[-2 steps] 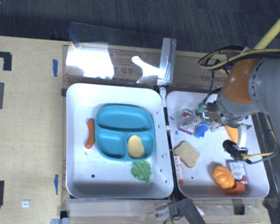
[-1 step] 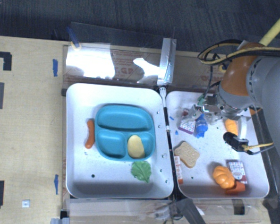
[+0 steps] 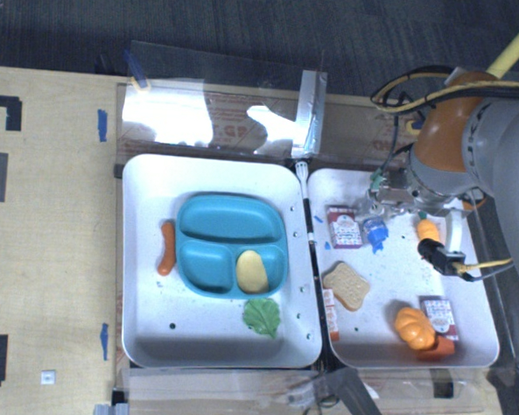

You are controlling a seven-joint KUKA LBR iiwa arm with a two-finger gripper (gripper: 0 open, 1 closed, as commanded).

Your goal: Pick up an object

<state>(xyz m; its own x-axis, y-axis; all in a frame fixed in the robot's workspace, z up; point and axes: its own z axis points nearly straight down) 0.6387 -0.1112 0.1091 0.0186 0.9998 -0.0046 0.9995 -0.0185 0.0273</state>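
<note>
Gripper (image 3: 384, 210) hangs at the right white bin's (image 3: 479, 347) twelve o'clock; can't tell its state. Small blue object (image 3: 376, 235) beside it could easily get nudged away.

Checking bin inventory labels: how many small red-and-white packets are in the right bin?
2. One packet lies near the bin's upper left, by the blue item. The other packet is at lower right, touching the orange toy. More may be hidden under the arm.
</note>
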